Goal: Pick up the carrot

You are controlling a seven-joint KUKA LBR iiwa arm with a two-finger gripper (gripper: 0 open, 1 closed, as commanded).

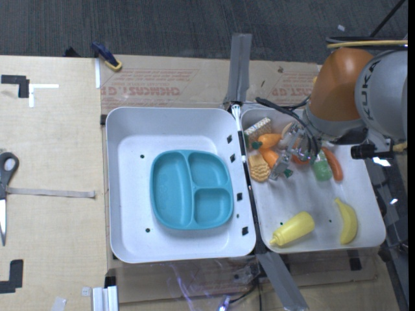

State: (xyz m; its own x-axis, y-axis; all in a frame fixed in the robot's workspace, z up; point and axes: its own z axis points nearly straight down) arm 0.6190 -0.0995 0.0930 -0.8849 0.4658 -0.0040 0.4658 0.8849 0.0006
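I can't tell my tool's [287,159] state; carrot [270,140] beneath looks light, stiff, slick plastic, so I'd pinch mid-body.

a robotics lab: a kuka arm [373,89] over two taped white bins [123,193] on a cardboard-covered bench [45,148], toy food [293,229] below the jaws.

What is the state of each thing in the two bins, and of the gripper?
Teal divided plate: flat in the left bin, nothing on it.
Carrot: lying in the right bin, beside the gripper, not lifted.
Banana: lying near the right wall.
Yellow bottle: on its side.
Gripper: low over the toy food at the bin's far end; whether the jaws are open is unclear.
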